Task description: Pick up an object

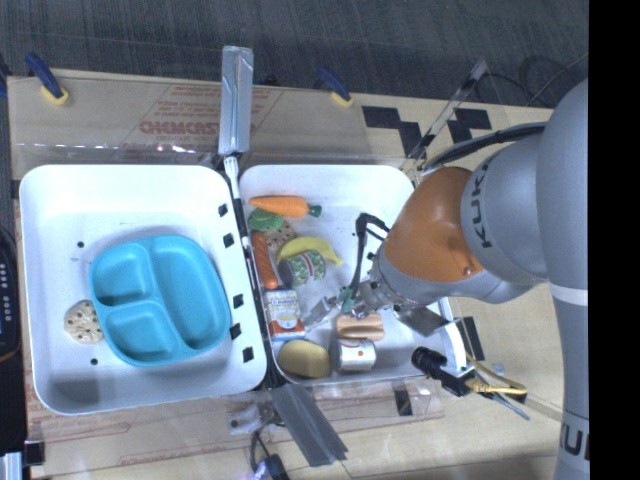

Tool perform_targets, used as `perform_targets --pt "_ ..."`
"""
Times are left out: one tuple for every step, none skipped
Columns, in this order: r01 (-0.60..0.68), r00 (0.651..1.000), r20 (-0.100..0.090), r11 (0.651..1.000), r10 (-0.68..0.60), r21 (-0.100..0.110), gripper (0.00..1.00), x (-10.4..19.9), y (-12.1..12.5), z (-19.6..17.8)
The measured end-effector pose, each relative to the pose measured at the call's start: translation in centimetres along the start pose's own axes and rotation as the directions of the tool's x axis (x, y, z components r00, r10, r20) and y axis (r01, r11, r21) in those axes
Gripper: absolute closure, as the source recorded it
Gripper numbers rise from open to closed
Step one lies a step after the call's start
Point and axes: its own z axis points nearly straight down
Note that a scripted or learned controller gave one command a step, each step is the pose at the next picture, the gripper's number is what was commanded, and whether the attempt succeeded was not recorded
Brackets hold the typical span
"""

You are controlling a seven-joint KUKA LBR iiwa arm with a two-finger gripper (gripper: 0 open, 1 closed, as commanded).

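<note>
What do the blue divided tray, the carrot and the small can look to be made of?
Blue divided tray: apparently moulded plastic, uniform colour with a soft sheen and rounded compartments. Carrot: likely toy plastic, evenly orange and smooth with a green tip. Small can: probably metal, given its silvery reflective side, though metallised plastic can't be excluded.

The light is even and bright from above; the white bins (40, 268) glare a little, shadows are soft, and small things look slightly blurred
</note>
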Motion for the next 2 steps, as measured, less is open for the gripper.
perform_targets --pt "-0.064 0.998 0.003 0.998 0.064 -0.003 0.0 -4.9 5.7 0.2" --pt "-0.024 1.0 0.002 1.0 0.024 -0.004 0.0 -3.9 14.7 0.1"
